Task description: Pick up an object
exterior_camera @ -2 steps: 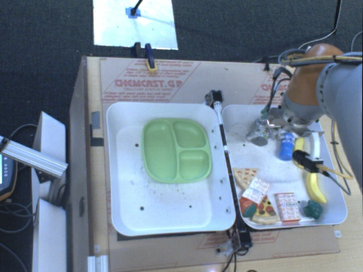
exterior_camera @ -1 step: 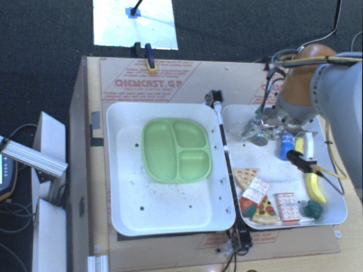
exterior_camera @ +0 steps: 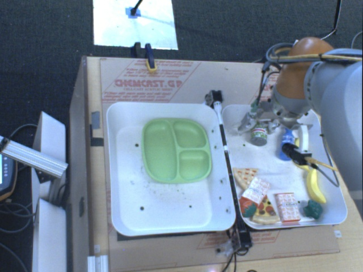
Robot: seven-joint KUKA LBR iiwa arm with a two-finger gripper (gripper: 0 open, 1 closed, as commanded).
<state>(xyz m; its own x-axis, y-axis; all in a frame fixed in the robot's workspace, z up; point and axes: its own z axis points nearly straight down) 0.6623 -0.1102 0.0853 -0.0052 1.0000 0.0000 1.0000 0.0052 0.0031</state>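
Note:
My gripper (exterior_camera: 258, 123) hangs low over the back left part of the right bin (exterior_camera: 334, 211), its fingers spread apart. A small round can (exterior_camera: 259, 136) with a green and white label stands right below and between the fingertips; I see no grip on it. A blue object (exterior_camera: 287, 143) lies just right of the can. Along the bin's right side lies a yellow banana (exterior_camera: 315, 186). Near the front sit a pizza slice (exterior_camera: 244, 177), a white packet (exterior_camera: 256, 190), a second pizza piece (exterior_camera: 264, 210), a red and white box (exterior_camera: 287, 206) and a green broccoli piece (exterior_camera: 312, 209).
The left bin (exterior_camera: 127, 208) holds a green divided plate (exterior_camera: 176, 150). A black divider rail (exterior_camera: 226, 152) runs between the two bins. The grey arm (exterior_camera: 334, 89) comes in from the right over the right bin's back corner.

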